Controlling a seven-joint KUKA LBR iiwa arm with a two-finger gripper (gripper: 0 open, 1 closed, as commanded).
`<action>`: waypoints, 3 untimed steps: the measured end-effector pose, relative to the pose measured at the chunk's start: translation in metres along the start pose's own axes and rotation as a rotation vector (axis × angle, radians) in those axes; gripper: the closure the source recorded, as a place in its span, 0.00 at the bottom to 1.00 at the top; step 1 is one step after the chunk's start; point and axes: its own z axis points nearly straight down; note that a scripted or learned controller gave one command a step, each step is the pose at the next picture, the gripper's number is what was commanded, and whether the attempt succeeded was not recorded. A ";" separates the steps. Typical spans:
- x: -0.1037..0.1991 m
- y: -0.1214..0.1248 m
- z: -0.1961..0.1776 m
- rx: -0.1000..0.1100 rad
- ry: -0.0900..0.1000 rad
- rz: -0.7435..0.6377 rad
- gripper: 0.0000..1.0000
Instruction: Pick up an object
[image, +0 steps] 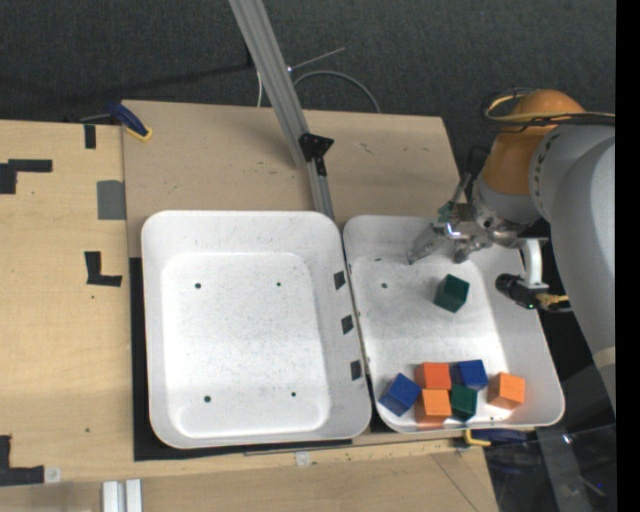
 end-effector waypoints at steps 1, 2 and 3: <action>0.000 0.001 -0.014 -0.004 -0.002 -0.002 1.00; 0.000 0.003 -0.078 -0.011 -0.001 0.001 1.00; -0.004 -0.001 -0.137 -0.005 0.000 0.001 1.00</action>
